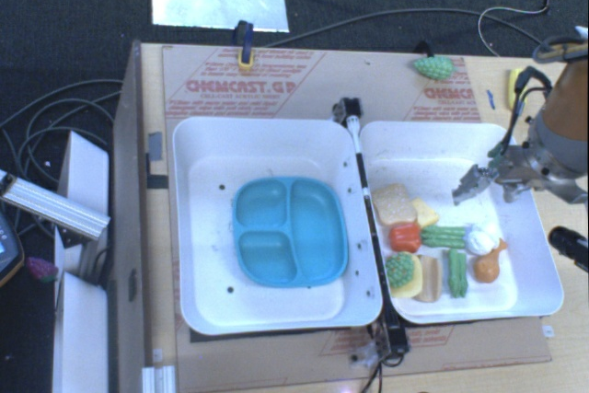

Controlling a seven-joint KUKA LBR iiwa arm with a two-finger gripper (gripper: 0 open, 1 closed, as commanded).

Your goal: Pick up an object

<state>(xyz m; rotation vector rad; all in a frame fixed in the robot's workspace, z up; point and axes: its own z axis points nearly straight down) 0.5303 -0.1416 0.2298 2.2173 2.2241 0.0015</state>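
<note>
The grey arm with its orange band reached in from the right, and its two-finger gripper (467, 185) hung over the upper part of the right shallow white bin (433, 135), above bare floor and apart from every toy; whether the jaws were spread or pressed together could not be told from this slanted view, and nothing showed between them. The things to pick lay clustered in the lower half of that bin: a tan bread-slice toy (393, 203), a small yellow wedge (426, 213) touching it, a red tomato-like piece (405, 237), a long green bean pod (446, 236), a white and orange drumstick shape (485, 253), a green broccoli floret (399, 270) and a short green stick (457, 272). A good try would probably pick a piece at the cluster's edge, such as the drumstick shape or the bread slice, and come straight down with the jaws set across its narrow side, since the pieces touch and a neighbour could be nudged or caught. The left bin (212, 152) held a blue sectioned plastic plate (290, 230), well clear of the work. On the counter (304, 83) behind lay a green knobbly toy (433, 67) and a yellow clamp (245, 46).
</note>
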